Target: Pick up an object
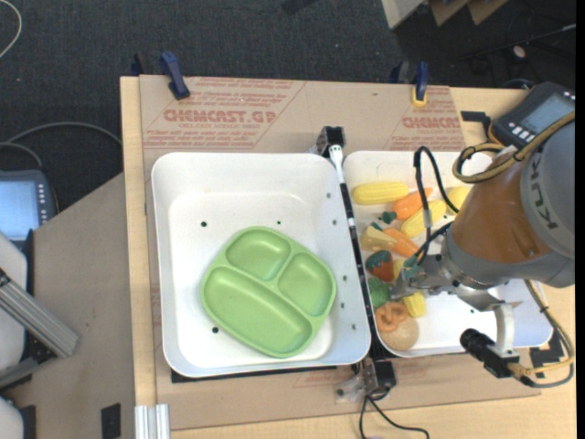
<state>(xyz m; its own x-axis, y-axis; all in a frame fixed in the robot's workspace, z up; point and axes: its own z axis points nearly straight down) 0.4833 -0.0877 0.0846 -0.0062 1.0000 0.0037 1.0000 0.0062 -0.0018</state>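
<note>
A green divided plate (pixel 268 291) lies in the left bin (pixel 174 245).

Pale green divided plate (pixel 269 290) in white left bin (pixel 174 245); yellow corn (pixel 380 193), orange carrot (pixel 399 242).

Green tray (pixel 268 290) in left bin (pixel 174 245); arm (pixel 503 227) over toy food (pixel 393 245).

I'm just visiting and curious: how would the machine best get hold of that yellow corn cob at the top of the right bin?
Probably across the middle of the corn cob, coming straight down from above. It lies flat and lengthwise left to right, so its narrow width faces the pincer. Its far side looks free toward the right bin wall; other toy food crowds its near side.
</note>
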